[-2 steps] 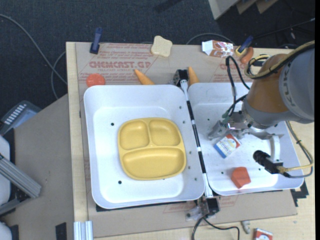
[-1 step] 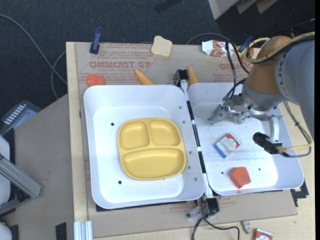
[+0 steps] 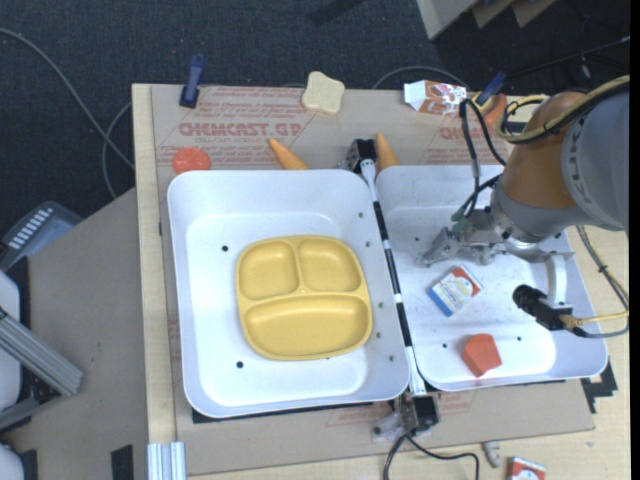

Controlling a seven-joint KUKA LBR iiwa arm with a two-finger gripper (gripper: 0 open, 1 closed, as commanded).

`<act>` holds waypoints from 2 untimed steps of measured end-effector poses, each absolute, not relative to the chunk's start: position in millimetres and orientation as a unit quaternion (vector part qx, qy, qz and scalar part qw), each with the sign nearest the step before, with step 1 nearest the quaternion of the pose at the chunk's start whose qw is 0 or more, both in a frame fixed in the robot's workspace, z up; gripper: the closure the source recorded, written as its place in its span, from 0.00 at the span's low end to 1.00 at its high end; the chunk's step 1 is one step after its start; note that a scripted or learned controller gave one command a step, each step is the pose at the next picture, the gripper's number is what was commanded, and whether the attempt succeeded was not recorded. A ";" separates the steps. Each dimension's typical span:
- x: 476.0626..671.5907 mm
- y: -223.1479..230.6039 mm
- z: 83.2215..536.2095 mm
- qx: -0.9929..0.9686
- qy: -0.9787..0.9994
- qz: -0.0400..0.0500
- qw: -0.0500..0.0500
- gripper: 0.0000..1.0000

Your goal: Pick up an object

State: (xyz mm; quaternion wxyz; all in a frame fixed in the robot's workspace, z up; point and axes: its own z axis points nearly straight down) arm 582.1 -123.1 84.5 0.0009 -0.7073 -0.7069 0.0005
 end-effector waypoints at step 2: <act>541.9 -107.8 94.1 -0.708 -0.707 0.000 0.000 1.00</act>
